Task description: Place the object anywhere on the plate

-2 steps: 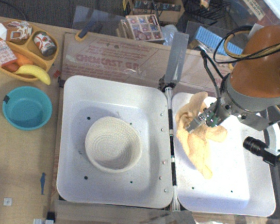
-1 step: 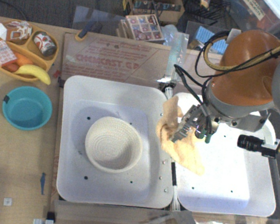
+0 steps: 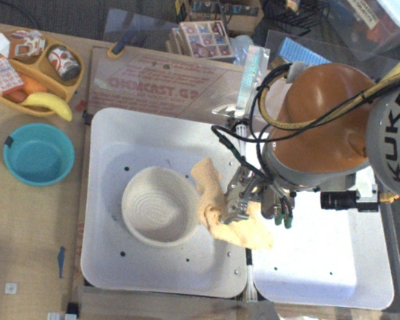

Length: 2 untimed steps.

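A pale yellow cloth (image 3: 242,233) lies crumpled across the seam between the two bins, with one end stretching up and left inside the left bin. The white ribbed plate (image 3: 157,206) sits in the left bin (image 3: 113,142), just left of the cloth and touching its edge. My gripper (image 3: 235,211) hangs below the orange band and points down onto the cloth's bunched middle. Its fingertips are pinched into a raised fold of the fabric. The arm hides the upper part of the right bin.
The right bin (image 3: 332,272) holds only the cloth's end. On the bench at the left stand a blue bowl (image 3: 38,154) and a yellow tray (image 3: 28,72) of toy food with a banana. A cardboard sheet (image 3: 159,86) lies behind the left bin.
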Tool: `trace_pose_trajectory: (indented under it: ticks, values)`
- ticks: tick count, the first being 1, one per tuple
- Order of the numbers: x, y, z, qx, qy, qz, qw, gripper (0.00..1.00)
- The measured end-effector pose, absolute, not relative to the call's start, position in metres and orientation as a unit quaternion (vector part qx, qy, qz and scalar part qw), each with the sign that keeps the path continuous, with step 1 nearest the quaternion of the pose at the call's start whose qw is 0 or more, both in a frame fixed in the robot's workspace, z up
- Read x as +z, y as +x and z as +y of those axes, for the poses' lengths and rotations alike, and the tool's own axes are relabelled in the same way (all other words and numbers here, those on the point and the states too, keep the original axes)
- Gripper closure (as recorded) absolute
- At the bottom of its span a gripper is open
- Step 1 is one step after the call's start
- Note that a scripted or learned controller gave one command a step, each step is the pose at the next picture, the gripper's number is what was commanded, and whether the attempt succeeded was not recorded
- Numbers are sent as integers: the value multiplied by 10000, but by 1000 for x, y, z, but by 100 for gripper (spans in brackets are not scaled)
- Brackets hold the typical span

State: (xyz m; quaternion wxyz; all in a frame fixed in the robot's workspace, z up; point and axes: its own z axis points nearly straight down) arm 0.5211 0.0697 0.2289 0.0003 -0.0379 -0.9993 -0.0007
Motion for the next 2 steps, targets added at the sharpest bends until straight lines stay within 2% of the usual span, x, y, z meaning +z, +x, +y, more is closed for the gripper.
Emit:
trace_pose_trajectory:
  ticks: [1,2]
  values:
    - [226,507,119,-6,-2,-10000,0,100]
    - [226,508,119,-7,-5,-10000,-5,0]
